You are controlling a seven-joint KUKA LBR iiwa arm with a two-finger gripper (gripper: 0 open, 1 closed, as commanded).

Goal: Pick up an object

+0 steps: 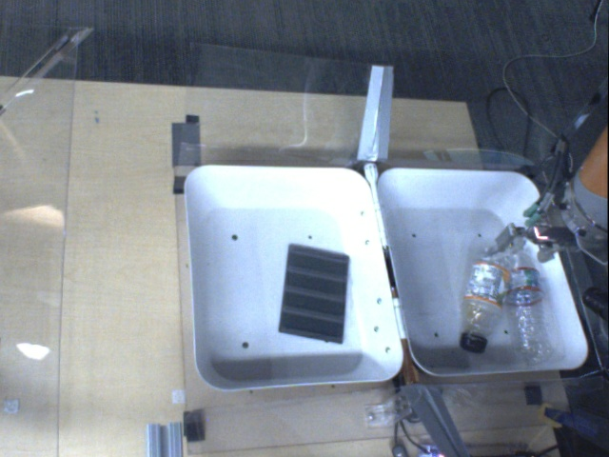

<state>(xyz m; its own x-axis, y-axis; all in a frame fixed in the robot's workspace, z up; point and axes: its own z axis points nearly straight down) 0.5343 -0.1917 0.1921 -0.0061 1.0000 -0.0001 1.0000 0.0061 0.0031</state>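
**One fixed overhead cam, slanted**

Single view, mounted above the bench (95, 255), looking down at a tilt so the far edge and dark floor (238, 8) sit at the top of frame. Far enough back to take in both white bins whole: left bin (205, 255) and right bin (419, 198) side by side, centre to right. Arm (590, 174) enters from the right edge, cropped. No second view to overlap with.

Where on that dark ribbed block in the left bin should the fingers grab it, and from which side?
Probably from straight above, closing across the short width of the dark ribbed block. It lies flat, slightly tilted, in the middle of the left bin, away from the walls, so both long edges look reachable.
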